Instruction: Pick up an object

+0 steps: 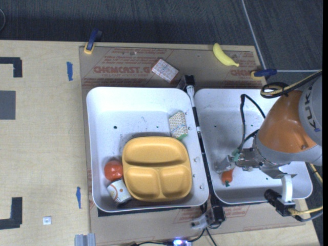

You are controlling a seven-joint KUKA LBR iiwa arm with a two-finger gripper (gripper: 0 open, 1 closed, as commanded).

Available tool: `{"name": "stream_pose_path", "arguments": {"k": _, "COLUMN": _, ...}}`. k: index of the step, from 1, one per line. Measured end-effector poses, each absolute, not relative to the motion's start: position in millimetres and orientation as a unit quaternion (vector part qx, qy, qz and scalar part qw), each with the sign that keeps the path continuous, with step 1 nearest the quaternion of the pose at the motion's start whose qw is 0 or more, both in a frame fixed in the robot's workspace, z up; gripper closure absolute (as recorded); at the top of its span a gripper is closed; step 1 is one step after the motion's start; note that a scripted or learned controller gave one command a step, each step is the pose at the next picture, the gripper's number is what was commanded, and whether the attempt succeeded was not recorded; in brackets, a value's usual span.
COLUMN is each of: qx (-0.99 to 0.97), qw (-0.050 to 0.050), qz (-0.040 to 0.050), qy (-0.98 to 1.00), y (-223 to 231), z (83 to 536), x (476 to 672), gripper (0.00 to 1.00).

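Camera view: end effector [229, 164] low in right bin [215, 106], right at small orange item [227, 177] near bin's left wall. Can't tell if it's spread or pinching. Item looks to be on bin floor, so pick not done yet; lift left.

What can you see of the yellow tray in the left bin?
The yellow tray looks like smooth moulded plastic, rounded-rectangular, with one long compartment and two smaller ones. It lies flat in the left bin, toward the near wall. A red ball and a small white-and-orange cup sit against its left edge.
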State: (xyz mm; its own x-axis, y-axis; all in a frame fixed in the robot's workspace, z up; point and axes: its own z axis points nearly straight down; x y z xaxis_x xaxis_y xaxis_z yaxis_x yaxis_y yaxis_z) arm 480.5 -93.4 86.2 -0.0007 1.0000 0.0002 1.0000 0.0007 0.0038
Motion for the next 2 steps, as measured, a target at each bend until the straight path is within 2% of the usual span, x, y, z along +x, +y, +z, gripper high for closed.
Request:
{"name": "stream_pose_path", "arguments": {"k": 1, "qx": 0.708, "qw": 0.003, "qz": 0.0026, "qy": 0.707, "y": -94, "z": 96, "x": 481.5, "gripper": 1.00}}
{"name": "stream_pose_path", "arguments": {"k": 2, "qx": 0.707, "qw": 0.000, "qz": 0.0005, "qy": 0.707, "y": -32, "z": 185, "x": 515.8, "gripper": 1.00}}
